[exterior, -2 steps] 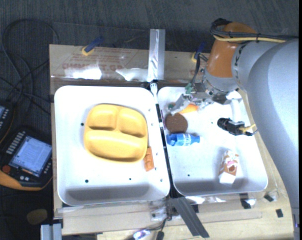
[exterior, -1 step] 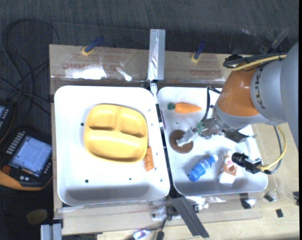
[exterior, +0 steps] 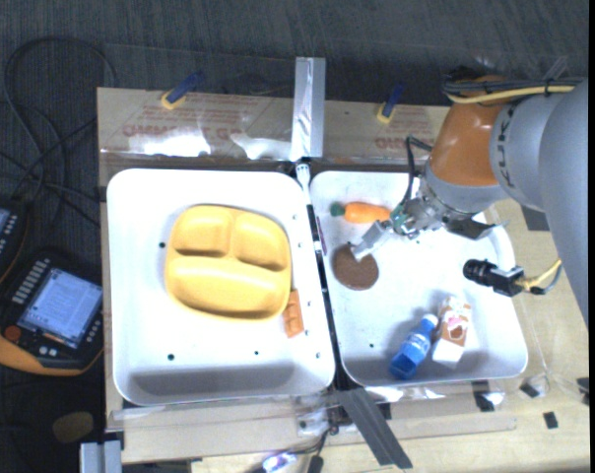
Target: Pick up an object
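Right now I am reaching my gripper (exterior: 366, 247) down over the brown disc (exterior: 356, 268) beside the carrot (exterior: 366, 212), nothing lifted yet, grip state unclear.

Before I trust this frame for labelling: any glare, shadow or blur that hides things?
Camera view: even, soft light and mild overall softness; the white bins look bright but keep their detail; the yellow tray casts a faint shadow to its left; the tool and the blue bottle stay readable, though small labels are too blurred to read.
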You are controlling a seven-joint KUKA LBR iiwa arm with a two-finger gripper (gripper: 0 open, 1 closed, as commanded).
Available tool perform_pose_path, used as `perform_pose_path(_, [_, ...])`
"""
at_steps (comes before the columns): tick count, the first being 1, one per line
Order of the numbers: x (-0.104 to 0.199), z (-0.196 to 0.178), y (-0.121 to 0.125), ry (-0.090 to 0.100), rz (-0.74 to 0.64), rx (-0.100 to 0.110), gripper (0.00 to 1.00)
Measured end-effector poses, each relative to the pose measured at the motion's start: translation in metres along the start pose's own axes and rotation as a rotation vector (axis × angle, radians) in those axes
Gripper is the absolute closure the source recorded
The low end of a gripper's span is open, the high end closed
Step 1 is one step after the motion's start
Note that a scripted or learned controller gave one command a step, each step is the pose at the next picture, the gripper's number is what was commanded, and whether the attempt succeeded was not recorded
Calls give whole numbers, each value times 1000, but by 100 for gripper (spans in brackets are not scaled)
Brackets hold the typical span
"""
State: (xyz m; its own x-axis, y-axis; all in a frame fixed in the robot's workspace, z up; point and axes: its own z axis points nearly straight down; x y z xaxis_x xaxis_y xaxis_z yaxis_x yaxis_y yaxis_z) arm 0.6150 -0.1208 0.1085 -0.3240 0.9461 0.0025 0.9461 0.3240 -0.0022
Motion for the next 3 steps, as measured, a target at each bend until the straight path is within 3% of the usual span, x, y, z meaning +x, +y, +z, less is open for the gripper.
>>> perform_pose_path(1, [-5,17,-38,-2,323,-19,0])
perform_pose_path(2, [5,18,57,-5,406,1,0])
perform_pose_path(3, [-69,19,33,-2,362,3,0])
